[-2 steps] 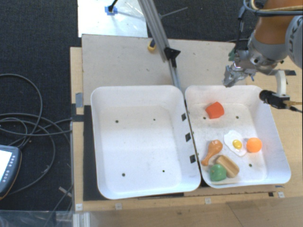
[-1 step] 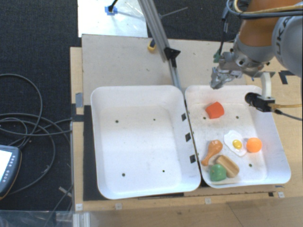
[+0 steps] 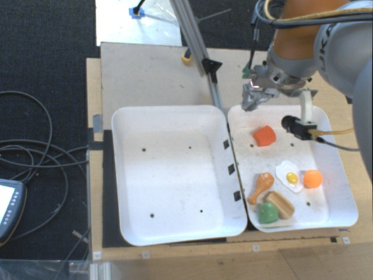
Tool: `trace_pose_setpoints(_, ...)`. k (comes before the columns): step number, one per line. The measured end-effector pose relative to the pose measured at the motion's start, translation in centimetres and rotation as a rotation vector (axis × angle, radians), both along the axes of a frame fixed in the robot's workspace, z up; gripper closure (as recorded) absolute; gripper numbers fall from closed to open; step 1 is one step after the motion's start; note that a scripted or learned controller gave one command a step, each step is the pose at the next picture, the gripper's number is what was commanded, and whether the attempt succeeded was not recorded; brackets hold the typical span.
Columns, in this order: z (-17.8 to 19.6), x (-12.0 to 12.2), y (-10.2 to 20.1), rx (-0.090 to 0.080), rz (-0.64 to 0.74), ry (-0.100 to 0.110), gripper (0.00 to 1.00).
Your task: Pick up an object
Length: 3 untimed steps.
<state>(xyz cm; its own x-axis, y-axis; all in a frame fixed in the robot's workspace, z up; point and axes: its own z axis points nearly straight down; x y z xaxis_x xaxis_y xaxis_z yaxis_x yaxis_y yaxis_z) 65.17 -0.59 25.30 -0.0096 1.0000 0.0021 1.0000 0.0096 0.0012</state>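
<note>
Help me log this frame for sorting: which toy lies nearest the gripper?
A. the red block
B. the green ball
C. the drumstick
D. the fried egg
A: the red block sits in the right bin just below the gripper, while the fried egg, the drumstick and the green ball lie farther toward the bin's near edge.

Two bins side by side on the table (image 3: 145,74). Right bin (image 3: 338,212) holds everything: block (image 3: 264,136) toward the back; fried egg (image 3: 289,175) mid-bin, ball (image 3: 313,179) just right of it; drumstick (image 3: 260,188) left of egg; bread roll (image 3: 280,204) and round lump (image 3: 268,213) touching, nearest the front. Left bin (image 3: 125,174) alongside. Pincer (image 3: 252,101) above the right bin's back-left corner.
</note>
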Motion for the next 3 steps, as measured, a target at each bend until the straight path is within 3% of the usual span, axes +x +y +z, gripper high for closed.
trace_pose_setpoints(1,-0.7,-0.1,5.2,0.001,0.0,0.001,1.0)
trace_pose_setpoints(2,-0.7,-1.8,9.5,0.0,0.0,0.002,1.0)
trace_pose_setpoints(3,-0.6,-1.7,9.1,-0.001,-0.006,0.001,0.0)
